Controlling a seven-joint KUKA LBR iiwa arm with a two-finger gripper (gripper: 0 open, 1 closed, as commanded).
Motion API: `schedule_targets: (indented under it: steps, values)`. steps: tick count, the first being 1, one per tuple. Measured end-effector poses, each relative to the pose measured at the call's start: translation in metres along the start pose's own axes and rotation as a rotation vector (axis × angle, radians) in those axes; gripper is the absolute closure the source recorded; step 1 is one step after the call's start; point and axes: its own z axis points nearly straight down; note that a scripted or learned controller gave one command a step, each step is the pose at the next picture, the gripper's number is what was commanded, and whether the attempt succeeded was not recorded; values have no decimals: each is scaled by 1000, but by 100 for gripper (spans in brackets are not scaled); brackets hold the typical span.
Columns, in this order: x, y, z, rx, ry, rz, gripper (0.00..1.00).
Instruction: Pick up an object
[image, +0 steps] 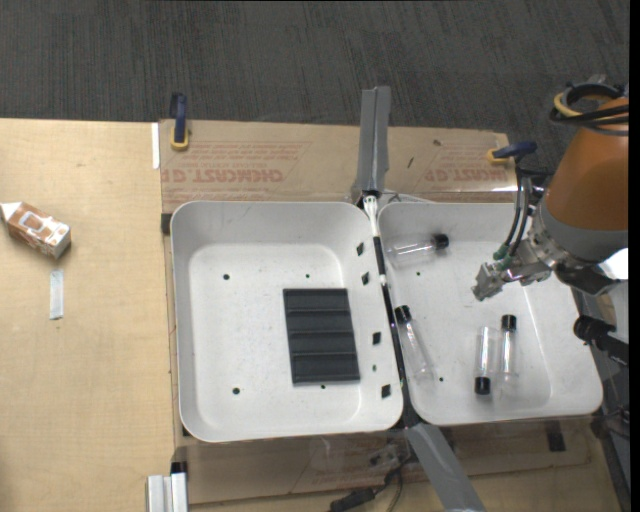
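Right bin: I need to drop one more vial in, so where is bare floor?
In the right bin, the bare floor lies between the capped vial at the back and the two vials at the front. The left wall is crowded by a long vial, and the claw hangs mid-bin.

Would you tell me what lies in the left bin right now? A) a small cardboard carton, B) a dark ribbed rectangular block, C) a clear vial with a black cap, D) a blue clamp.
B: a dark ribbed rectangular block lies flat near the middle of the left bin, while the clear vials lie in the right bin.
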Motion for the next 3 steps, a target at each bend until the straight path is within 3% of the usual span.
schedule_targets:
  steps: [1,2,3]
  values:
    - [0,0,0,0,0,0,0]
    - [-52,83,72,0,-1,-58,0]
    - [-130,101,118,-2,-2,-62,0]
